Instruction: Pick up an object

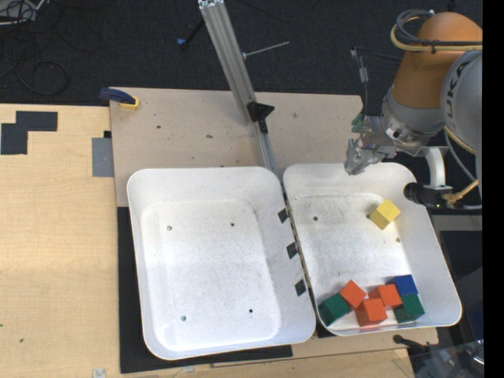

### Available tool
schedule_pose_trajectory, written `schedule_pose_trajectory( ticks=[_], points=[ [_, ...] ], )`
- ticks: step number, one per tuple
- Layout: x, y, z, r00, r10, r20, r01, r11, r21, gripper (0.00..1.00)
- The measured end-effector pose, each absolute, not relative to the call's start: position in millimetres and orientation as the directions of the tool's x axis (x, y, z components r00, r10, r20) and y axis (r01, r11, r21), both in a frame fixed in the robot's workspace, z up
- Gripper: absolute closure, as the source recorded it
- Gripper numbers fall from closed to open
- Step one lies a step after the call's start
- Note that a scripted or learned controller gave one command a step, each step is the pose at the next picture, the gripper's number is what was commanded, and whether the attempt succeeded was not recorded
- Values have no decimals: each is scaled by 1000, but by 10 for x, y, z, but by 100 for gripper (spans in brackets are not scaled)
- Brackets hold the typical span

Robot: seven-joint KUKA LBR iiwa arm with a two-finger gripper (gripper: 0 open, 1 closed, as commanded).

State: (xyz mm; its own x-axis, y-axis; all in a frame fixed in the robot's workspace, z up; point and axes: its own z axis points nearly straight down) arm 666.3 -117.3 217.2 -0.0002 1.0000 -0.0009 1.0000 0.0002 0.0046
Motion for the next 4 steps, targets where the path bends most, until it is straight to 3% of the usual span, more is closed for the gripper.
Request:
schedule_pose_trajectory(
  ticks=[1, 4],
  points=[
    [6432, -634, 2118, -4, 1000, 3, 1000, 4, -4, 100],
    [5795, 785, 2261, -4, 1000, 2, 1000, 4, -7, 100]
  ],
)
